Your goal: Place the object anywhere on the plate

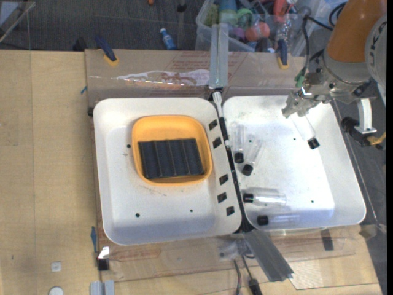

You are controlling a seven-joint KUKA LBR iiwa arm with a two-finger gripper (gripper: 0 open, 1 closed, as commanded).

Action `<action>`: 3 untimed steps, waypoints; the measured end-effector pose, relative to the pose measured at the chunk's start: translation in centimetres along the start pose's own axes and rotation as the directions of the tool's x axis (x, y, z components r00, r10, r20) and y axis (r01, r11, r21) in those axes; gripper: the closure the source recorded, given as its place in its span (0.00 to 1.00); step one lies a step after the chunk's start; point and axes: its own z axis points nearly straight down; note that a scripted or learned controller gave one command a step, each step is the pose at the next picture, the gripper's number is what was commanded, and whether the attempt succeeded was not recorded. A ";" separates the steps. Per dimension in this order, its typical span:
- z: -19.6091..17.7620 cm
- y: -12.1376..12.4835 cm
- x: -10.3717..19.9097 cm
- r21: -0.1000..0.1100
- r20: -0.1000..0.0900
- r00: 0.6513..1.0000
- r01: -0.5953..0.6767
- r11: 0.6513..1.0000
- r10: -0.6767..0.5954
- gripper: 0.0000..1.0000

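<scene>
An orange plate sits in the left bin. A dark ridged slab lies flat on it. Several clear tubes with black caps lie in the right bin: two by the divider, one lower down and one at the front edge. Another clear tube lies slanted just below my gripper, its black cap toward the front. My gripper hangs over the right bin's back part, far to the right of the plate.
A raised divider with black tabs separates the two bins. A crate of coloured toys stands behind the bench. The grey arm with its orange band comes in from the upper right.
</scene>
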 end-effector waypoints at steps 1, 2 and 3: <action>-0.9 0.1 2.4 0.002 -0.001 0.990 0.144 0.990 -0.144 1.00; -0.8 0.3 4.4 0.003 -0.003 0.969 0.248 0.969 -0.248 1.00; 0.1 0.4 6.5 0.003 -0.003 0.942 0.334 0.942 -0.334 1.00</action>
